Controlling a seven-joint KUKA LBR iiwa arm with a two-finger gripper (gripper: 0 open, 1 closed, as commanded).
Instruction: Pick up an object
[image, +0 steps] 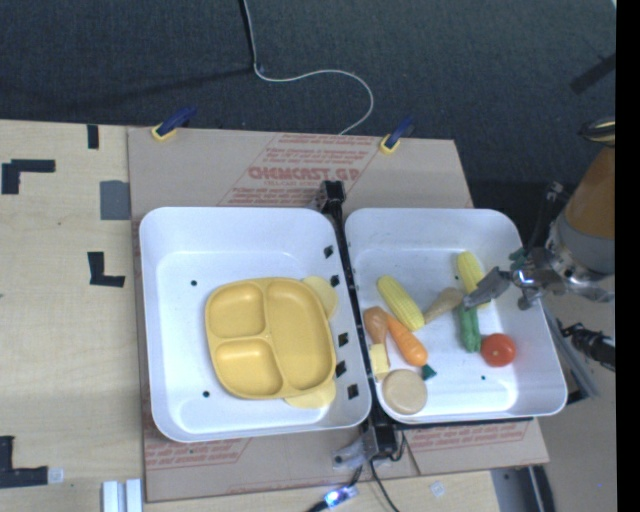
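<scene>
Gripper: one, reaching over the right rim of the right bin; whether its claw is spread or pressed together cannot be told, and nothing is seen pinched in it.

Arm: one, grey with an orange band, outside the right bin's right wall.

Contents of the right bin, placed relative to the gripper:
- Corn cobs, two. One small corn cob just left of the gripper and slightly above it. One longer corn cob further left, lying at a slant.
- Green vegetable, one, just below the gripper, lying roughly upright in the view.
- Tomato, one, red, below the gripper, just beside the green vegetable's lower end.
- Tan piece, one, left of the gripper, between the longer cob and the green vegetable; kind unclear.
- Carrot, one, orange, lower left of the gripper.
- Brownish item, one, left of the carrot, near the divide between bins.
- Round beige item, one, far lower left, near the bin's front wall.

Left bin: one, well left of the gripper, holding:
- Yellow divided plate, one, three compartments.

Bench: one, bearing two bins side by side.
</scene>
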